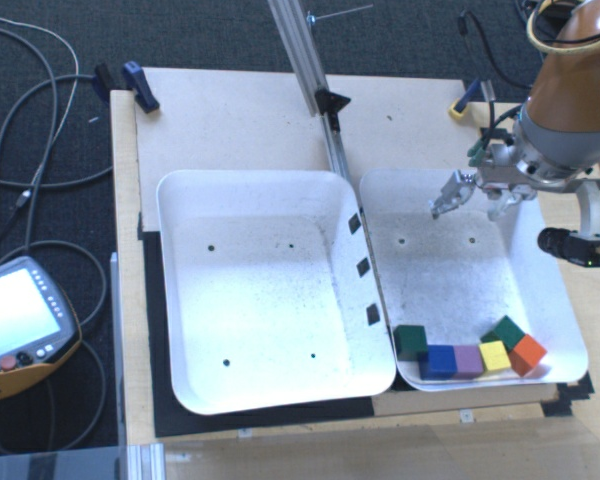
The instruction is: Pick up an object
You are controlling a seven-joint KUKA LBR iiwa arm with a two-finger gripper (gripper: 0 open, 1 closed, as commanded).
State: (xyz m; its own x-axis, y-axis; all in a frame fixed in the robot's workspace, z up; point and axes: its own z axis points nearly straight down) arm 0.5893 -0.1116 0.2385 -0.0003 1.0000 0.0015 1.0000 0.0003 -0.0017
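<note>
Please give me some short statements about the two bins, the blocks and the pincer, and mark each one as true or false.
1. The blocks lie in the right bin. True.
2. The pincer holds the orange block. False: that block rests in the bin's near corner.
3. The blue block sits between the dark green block and the purple block. True.
4. The yellow block lies in the left bin. False: right bin.

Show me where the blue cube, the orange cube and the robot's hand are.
Blue cube (441, 361): camera view, on its top face.
Orange cube (528, 353): camera view, on its top face.
Hand (474, 202): camera view, midway between the two fingertips.
</note>
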